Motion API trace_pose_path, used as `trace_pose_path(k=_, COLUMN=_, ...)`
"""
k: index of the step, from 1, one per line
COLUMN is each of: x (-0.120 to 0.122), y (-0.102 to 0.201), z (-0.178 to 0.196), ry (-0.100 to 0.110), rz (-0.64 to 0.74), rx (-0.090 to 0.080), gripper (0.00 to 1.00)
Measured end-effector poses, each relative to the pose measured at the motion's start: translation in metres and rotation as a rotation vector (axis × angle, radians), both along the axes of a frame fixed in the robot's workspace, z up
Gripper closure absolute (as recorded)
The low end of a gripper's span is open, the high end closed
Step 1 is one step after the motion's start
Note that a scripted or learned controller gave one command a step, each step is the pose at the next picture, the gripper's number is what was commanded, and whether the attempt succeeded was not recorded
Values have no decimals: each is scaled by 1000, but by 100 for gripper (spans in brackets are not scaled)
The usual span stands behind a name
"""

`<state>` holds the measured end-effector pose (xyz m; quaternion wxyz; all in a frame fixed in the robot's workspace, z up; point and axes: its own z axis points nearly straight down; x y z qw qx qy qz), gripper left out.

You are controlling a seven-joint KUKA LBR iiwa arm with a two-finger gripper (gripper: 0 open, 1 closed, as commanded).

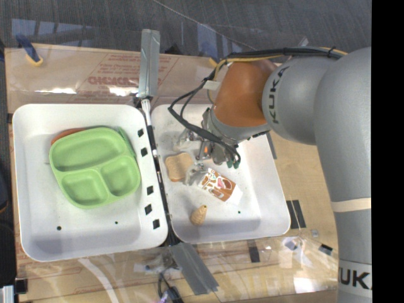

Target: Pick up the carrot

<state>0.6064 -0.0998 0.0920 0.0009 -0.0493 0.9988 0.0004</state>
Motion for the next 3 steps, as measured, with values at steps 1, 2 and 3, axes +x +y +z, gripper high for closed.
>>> trace_pose_path(k=1, x=2, y=2, z=12, ry=-5, rz=8, rx=-1, gripper=100)
trace_pose_path(k=2, x=-98, y=87, z=103, ry=-4, rz=162, rx=0, gripper=100)
trace_pose_path(k=3, x=-82, y=167, z=137, ry=-2, rz=396, rx=-1, gripper=100)
